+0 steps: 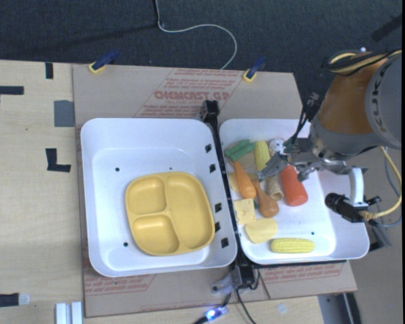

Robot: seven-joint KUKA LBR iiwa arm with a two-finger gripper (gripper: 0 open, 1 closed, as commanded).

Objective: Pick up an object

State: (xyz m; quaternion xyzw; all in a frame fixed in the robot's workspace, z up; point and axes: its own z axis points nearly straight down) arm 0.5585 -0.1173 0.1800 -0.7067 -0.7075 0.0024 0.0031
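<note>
hand (288, 166) low in right bin (337, 245), over red toy food (295, 187); cannot tell if apart or together. best: go straight down, squeeze middle, lift slow.

One camera hangs fixed above the counter (27, 181), looking down at a slant. It sits far enough back to take in both white bins, the left bin (98, 201) and the right bin (337, 238), while the arm (354, 106) enters from the right.
</note>
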